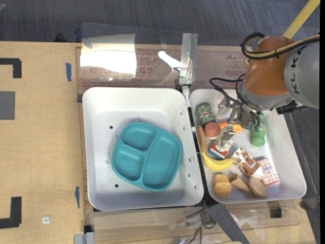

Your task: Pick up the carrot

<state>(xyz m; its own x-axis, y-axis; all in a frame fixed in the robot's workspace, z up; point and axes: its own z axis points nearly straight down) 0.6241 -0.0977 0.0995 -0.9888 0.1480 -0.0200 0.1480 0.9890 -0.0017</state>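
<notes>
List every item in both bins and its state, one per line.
divided plate: upright in left bin, compartments bare
green can: lying tilted in right bin
banana: lying flat
green bottle: on its side
carton: lying flat
carrot: under the gripper
gripper: low over right bin

White capital letters reading "KU" run down the grey arm [306, 70] at the right edge, where the frame cuts the word off. Faint red print crosses the clear sheet [152, 65] behind the bins, too blurred to read. The small cartons' [268, 173] labels are likewise illegible.
</notes>
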